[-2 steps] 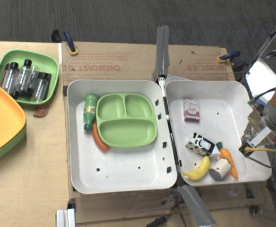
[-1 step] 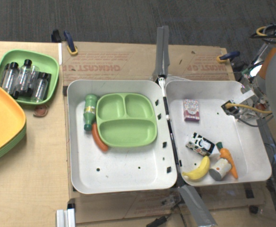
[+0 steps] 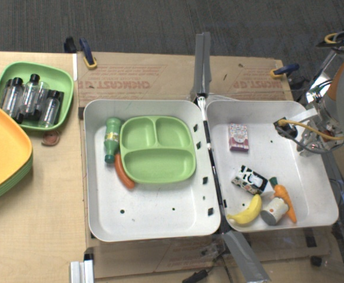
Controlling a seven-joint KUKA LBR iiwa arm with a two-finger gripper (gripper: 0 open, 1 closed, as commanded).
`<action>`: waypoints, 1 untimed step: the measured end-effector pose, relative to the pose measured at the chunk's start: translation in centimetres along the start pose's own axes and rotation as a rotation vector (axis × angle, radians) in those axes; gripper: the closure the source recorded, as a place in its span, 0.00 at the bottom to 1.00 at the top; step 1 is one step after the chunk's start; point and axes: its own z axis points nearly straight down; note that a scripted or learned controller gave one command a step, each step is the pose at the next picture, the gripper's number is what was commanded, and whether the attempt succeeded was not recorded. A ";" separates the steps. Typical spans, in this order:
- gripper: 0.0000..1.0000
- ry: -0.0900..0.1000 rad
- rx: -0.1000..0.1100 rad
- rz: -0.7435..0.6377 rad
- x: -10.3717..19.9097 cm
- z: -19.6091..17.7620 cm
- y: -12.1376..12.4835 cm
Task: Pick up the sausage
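The pincer (image 3: 311,139) was observed over the right edge of the right bin (image 3: 266,158); its opening could not be determined. A banana (image 3: 247,212) and a carrot (image 3: 285,200) were noted in that bin. The sausage (image 3: 123,171) was found in the left bin (image 3: 154,211), just beside a green divided plate (image 3: 158,149). The counter (image 3: 36,240) was wooden.

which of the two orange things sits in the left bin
The sausage, plain reddish-orange, lying beside the green plate below the green bottle. The carrot has a green top and lies in the right bin near the banana.
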 end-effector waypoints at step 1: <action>1.00 0.000 0.000 -0.092 -0.3 0.5 -0.1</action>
